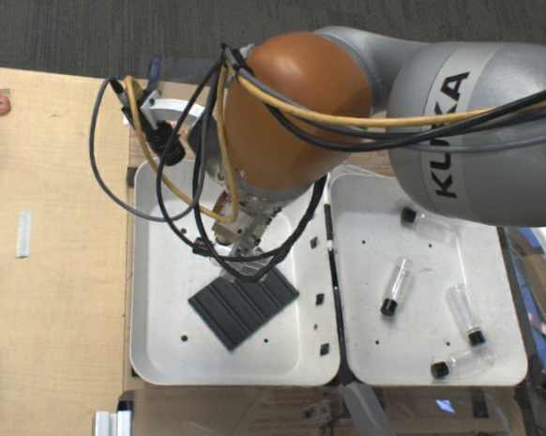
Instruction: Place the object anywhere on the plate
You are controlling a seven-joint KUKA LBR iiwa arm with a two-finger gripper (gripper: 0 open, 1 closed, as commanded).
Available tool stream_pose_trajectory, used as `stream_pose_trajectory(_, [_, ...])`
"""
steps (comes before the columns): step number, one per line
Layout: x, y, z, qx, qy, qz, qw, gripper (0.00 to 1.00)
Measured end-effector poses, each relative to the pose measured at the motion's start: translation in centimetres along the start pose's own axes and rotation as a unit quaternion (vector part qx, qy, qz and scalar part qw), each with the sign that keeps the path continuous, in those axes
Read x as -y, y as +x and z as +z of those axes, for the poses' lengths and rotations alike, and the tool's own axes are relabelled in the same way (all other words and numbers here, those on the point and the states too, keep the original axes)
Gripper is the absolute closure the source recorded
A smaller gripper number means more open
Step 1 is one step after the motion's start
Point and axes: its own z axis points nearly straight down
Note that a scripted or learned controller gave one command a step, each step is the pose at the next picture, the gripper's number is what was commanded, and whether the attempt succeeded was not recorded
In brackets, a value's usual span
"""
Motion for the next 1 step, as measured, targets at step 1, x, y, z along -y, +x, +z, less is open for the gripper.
stream_pose_trajectory(1, [-0.02, 0.03, 0.0, 0.0, 0.0, 0.0, 1.0, 0.0])
